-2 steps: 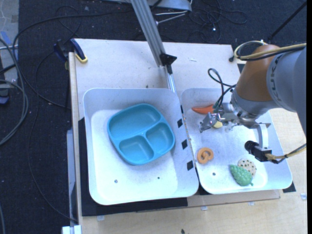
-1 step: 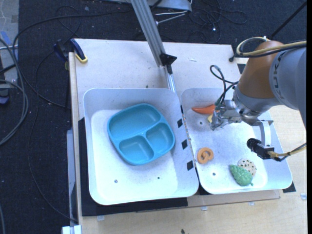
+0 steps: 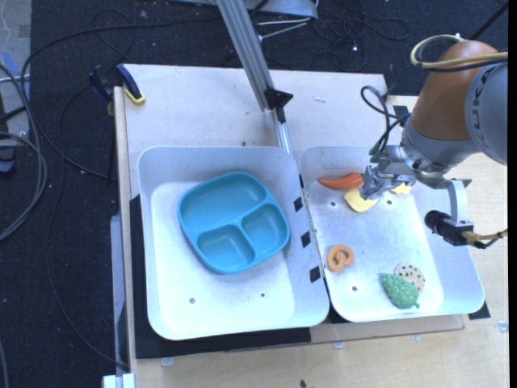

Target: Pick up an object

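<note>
Near edge, right bin (image 3: 452, 289): green leafy piece (image 3: 400, 290) at the front, with a speckled cookie (image 3: 410, 275) touching it just behind. Both lie well apart from the hand.

Further back, toward the bin's left wall: orange ring (image 3: 340, 257), alone on bare floor, nothing touching it.

Left bin (image 3: 161, 297): blue tray (image 3: 234, 221), three compartments, turned at a slant, taking up the middle of that bin. Black tabs sit along the seam between the two bins.

Back of right bin: hand (image 3: 374, 186) is down at the floor, over the rear end of a yellow piece (image 3: 359, 202). A second bit of yellow (image 3: 400, 188) shows on the hand's right side; cannot tell if it is the same piece. Carrot (image 3: 340, 181) lies just left of the hand, near or touching the yellow piece, so the two crowd each other at the grasp spot. Whether the hand is wide, narrow or holding anything: cannot tell, its tip is hidden by its own body.

Arm (image 3: 452, 95) comes in from the right, orange band above the grey wrist, cables looped beside it. A black fitting (image 3: 448, 226) hangs from the wrist over the bin's right rim.

Far: bare table (image 3: 202, 103) behind the bins, a metal pole (image 3: 246, 39) slanting down to the seam, a clamp (image 3: 125, 83) at the table's back left corner
</note>
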`<action>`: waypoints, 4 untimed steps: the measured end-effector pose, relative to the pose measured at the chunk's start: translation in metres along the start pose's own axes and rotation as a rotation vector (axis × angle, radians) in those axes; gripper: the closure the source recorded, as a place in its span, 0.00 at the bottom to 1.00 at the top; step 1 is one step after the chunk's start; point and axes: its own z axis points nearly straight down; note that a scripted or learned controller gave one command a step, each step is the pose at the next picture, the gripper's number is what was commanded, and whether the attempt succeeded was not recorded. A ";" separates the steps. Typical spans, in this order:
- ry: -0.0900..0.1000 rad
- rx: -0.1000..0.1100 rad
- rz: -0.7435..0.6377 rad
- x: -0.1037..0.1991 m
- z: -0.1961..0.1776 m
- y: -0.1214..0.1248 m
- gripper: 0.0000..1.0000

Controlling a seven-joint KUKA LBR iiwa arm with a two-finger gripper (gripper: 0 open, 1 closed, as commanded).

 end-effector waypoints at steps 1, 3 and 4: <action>0.001 0.002 0.000 0.000 -0.027 0.001 1.00; 0.004 0.008 -0.006 0.101 -0.042 -0.036 1.00; 0.004 0.007 -0.007 0.151 -0.053 -0.055 1.00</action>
